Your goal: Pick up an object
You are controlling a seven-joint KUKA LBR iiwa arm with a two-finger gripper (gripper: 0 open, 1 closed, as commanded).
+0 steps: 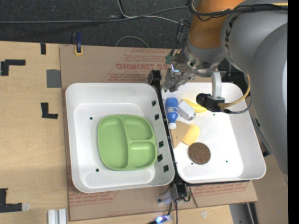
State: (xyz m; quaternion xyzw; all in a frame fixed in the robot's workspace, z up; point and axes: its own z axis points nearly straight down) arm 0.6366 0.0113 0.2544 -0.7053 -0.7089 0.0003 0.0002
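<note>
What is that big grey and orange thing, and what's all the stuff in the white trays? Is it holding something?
That big thing is a robot arm, grey with an orange band. It reaches in from the right side of the picture. The camera sits above the bench and looks down at a slant. At the arm's end is its gripper, a little hand with two fingers, hanging over the far edge of the right bin.

The left bin holds a green plate with three sections. The right bin holds a blue bottle, a brown round disc, a pale yellow block, a small grey piece and something yellow behind it.

I can't see anything between its fingers, so it doesn't look like it's holding anything.
</note>
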